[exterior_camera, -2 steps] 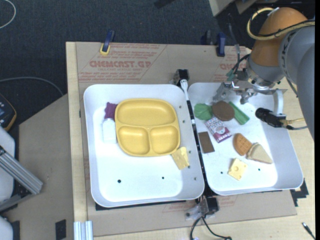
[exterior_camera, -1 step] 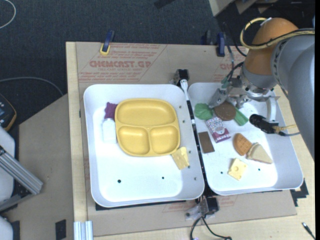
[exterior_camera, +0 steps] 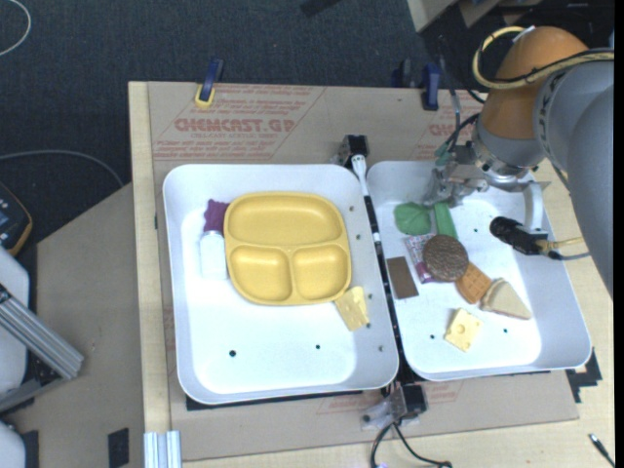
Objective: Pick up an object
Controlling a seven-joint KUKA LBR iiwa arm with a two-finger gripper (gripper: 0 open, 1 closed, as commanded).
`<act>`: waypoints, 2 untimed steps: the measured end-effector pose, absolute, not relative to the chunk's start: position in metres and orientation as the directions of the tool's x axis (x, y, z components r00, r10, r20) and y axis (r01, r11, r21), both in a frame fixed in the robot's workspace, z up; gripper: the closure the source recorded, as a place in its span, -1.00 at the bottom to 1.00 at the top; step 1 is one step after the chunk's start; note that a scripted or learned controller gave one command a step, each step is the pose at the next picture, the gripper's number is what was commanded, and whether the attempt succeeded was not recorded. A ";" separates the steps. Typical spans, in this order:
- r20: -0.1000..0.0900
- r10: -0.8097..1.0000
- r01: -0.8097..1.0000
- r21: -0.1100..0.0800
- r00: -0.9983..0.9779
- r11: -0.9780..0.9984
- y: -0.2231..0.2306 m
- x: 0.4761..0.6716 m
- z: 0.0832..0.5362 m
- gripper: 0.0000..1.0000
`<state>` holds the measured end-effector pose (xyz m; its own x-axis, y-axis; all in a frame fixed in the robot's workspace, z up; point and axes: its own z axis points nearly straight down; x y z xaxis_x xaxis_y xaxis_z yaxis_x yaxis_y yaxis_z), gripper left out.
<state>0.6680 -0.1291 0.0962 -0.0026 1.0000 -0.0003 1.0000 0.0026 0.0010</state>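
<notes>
Leftmost, the left bin [exterior_camera: 185, 291] holds a yellow divided plate [exterior_camera: 288, 246] and a small cheese piece [exterior_camera: 352, 309]. Further right, the right bin [exterior_camera: 546, 339] holds a green object [exterior_camera: 414, 218], with the pincer [exterior_camera: 450, 188] low just beside it; its grip state cannot be told.

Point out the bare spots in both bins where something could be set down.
Left bin: bare floor below the yellow divided tray, left of the cheese wedge. Right bin: bare strip along its right side, beyond the cone. Crowded around the cookie, green pieces and gripper.
</notes>
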 end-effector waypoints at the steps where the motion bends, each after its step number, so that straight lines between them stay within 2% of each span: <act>1: -0.002 1.000 1.000 0.007 -0.001 0.001 -0.130 0.674 0.141 1.00; 2: -0.002 1.000 1.000 0.009 -0.002 0.002 -0.125 0.684 0.201 1.00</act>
